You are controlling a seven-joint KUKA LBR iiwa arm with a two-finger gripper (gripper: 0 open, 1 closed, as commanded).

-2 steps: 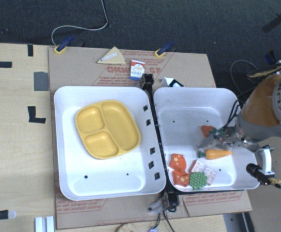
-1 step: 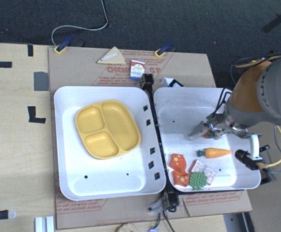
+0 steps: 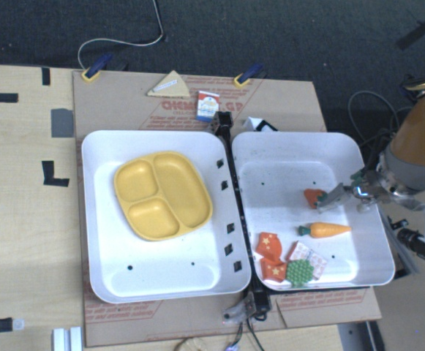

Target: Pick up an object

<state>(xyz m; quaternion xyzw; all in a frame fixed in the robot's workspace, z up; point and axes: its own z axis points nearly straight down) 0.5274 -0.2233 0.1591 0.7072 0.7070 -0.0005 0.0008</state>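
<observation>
The right bin (image 3: pixel 292 148) holds an orange toy carrot (image 3: pixel 328 230) lying near its right wall. A small red item (image 3: pixel 312 196) sits just above the carrot. Two red cartons (image 3: pixel 269 245) lie at the bin's front, beside a green round piece (image 3: pixel 299 271) and a white-and-pink packet (image 3: pixel 305 254). My gripper (image 3: pixel 338 194) reaches in from the right over the bin's right side, its tip right next to the small red item and above the carrot. I see nothing held in it.
The left bin (image 3: pixel 102 247) carries a yellow divided plate (image 3: pixel 161 194). Behind the bins, on the cardboard, lie a small red-and-white box (image 3: pixel 208 106) and a triangular sandwich toy (image 3: pixel 170 86). A black divider (image 3: pixel 230 196) runs between the bins.
</observation>
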